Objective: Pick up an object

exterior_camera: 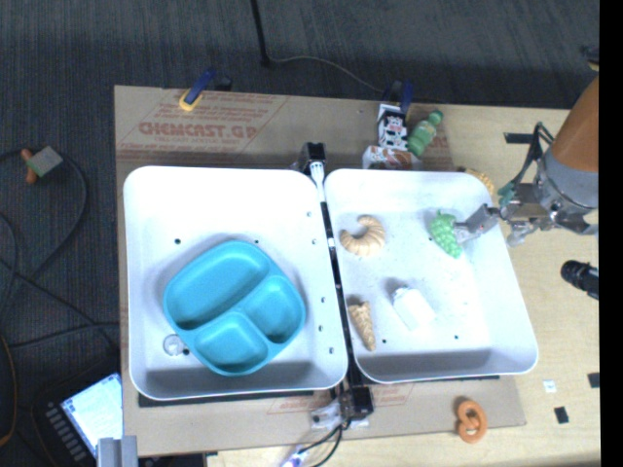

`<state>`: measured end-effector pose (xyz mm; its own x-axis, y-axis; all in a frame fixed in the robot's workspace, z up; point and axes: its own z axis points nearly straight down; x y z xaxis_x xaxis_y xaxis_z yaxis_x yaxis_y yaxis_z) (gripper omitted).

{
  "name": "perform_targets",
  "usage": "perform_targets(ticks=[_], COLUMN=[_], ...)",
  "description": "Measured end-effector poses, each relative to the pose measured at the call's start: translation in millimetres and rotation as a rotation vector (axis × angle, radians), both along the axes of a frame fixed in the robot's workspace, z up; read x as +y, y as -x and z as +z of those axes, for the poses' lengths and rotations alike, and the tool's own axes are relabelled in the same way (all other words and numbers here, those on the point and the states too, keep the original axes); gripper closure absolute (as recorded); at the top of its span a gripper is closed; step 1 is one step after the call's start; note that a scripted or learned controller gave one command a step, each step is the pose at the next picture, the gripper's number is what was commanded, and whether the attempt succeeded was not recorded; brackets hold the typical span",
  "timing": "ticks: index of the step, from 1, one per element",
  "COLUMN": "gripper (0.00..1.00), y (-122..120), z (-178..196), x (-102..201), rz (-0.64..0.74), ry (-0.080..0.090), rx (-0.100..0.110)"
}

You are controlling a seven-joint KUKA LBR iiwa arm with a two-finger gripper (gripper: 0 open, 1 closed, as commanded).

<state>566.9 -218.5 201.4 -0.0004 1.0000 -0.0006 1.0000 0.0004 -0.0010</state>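
Note:
The right bin (506, 353) holds a tan croissant (367, 235), a green bunch of grapes (446, 233), a white block (413, 307) and a small tan cone (361, 322). My gripper (484, 218) sits low at the bin's right rim, just right of the grapes and close to touching them. The grey arm with its orange band enters from the right edge. Nothing is visibly held.
The left bin (146, 202) carries a blue divided plate (234, 305) and a small clear ring (173, 344). Behind the bins stand a green bottle (424, 132) and a small carton (389, 132). An orange ring (471, 418) lies on the bench in front.

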Motion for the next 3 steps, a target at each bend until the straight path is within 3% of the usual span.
perform_targets(ticks=[1,2,3], gripper=[0.0,1.0,1.0], y=[-65.2,-64.6,-25.2], z=[-106.4,-97.5,-14.1], x=[12.3,10.9,60.1], rz=[0.004,0.005,0.001], ry=[-0.006,0.0,0.0], rx=[-0.004,-0.003,-0.001])
